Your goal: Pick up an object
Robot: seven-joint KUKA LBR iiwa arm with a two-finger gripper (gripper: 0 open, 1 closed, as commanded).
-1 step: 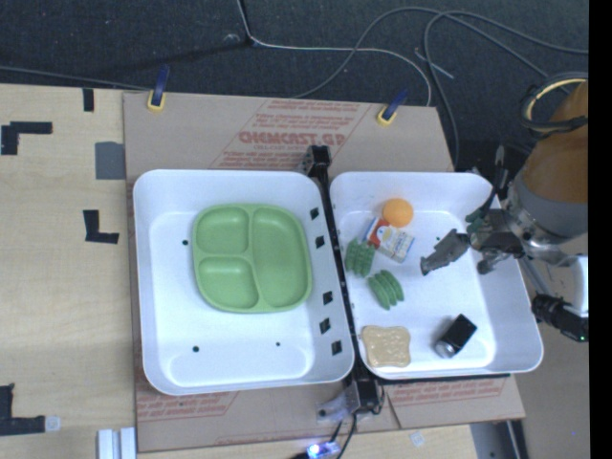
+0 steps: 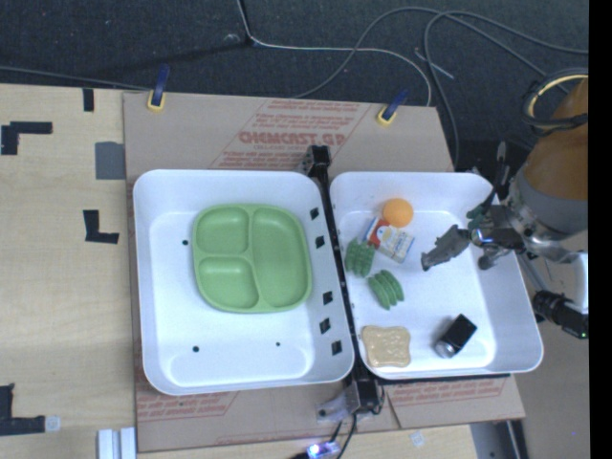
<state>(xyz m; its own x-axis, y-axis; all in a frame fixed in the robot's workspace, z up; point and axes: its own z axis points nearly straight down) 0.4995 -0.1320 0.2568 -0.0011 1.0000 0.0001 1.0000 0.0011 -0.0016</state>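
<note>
The right bin (image 2: 507, 347) holds several small things: an orange ball (image 2: 398, 211), a white and red packet (image 2: 389, 241), two green toy vegetables (image 2: 360, 257) (image 2: 386, 287), a beige slice of toast (image 2: 385, 345) and a small black block (image 2: 456, 335). My gripper (image 2: 461, 255) hangs over the right side of this bin, right of the packet and above the black block. Its fingers stand apart, open, with nothing between them.
In the left bin (image 2: 153, 352) lies a green divided plate (image 2: 253, 258). A black clip strip (image 2: 328, 256) runs between the two bins. The grey arm (image 2: 555, 189) comes in from the right edge. Cables lie on the dark cloth behind the bench.
</note>
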